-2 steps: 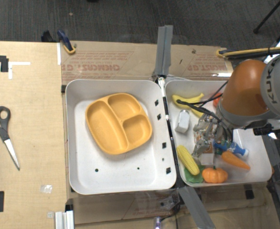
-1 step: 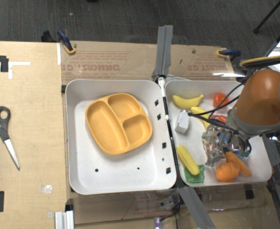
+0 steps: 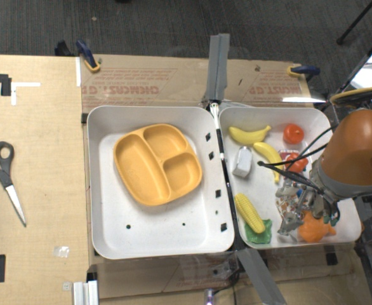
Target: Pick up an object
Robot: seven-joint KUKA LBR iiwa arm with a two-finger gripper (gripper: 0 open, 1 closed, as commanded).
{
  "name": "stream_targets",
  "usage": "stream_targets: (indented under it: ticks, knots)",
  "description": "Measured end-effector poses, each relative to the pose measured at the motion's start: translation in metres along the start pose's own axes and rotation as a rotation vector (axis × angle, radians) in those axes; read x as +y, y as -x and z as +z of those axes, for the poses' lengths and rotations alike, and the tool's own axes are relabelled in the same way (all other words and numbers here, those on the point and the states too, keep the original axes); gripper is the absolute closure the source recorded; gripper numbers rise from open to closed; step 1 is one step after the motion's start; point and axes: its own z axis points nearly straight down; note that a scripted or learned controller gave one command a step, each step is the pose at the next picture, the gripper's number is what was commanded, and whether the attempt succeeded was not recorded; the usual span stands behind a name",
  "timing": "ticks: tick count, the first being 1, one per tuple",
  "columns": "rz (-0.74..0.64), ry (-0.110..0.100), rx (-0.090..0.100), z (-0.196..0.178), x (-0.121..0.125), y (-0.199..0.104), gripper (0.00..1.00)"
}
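Observation:
My gripper (image 3: 291, 220) hangs low in the right bin (image 3: 249, 116), near its front right corner, beneath the arm's orange band (image 3: 358, 146). An orange toy (image 3: 314, 230) lies just right of the fingertips, touching or nearly touching them. A corn cob (image 3: 249, 212) with green husk lies to the gripper's left. Farther back sit two bananas (image 3: 249, 133) (image 3: 267, 154), a small white block (image 3: 242, 162), a red tomato (image 3: 292, 133) and a red item (image 3: 296, 163) partly hidden by cables. Nothing is visibly between the fingers.
The left bin (image 3: 110, 221) holds a yellow divided plate (image 3: 158, 164). Scissors (image 3: 6, 178) lie on the wooden bench at far left. A grey divider bar (image 3: 218, 68) runs behind the bins, with blue clamps (image 3: 87, 54) on the cardboard.

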Motion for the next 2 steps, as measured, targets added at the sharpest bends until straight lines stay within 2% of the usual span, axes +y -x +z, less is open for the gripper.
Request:
stream_targets:
  ticks: [1, 2]
  knots:
    - [-0.004, 0.0, -0.006, -0.0101, 0.0013, 0.0029, 1.0]
    - [-0.004, 0.0, -0.006, -0.0101, 0.0014, 0.0029, 0.0]
